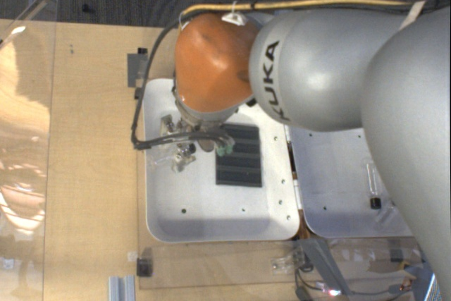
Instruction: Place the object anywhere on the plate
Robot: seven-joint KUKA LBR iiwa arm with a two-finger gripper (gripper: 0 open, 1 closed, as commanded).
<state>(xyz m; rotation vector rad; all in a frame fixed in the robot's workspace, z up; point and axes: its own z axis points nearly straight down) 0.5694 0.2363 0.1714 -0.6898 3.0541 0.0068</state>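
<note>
A dark ribbed rectangular plate [239, 155] lies flat in the left white bin [211, 222], right of its middle. My gripper [189, 144] hangs under the orange wrist band over the bin's upper left part, just left of the plate's top corner. The wrist and its cables hide most of the gripper. A small clear, shiny piece [180, 160] shows just below it, and I cannot tell whether that piece is held or lying on the bin floor.
The right white bin [338, 222] holds a thin clear stick with a black end [373, 188] near its right side. The big grey arm covers the upper right of the view. Wooden bench surface lies to the left of the bins.
</note>
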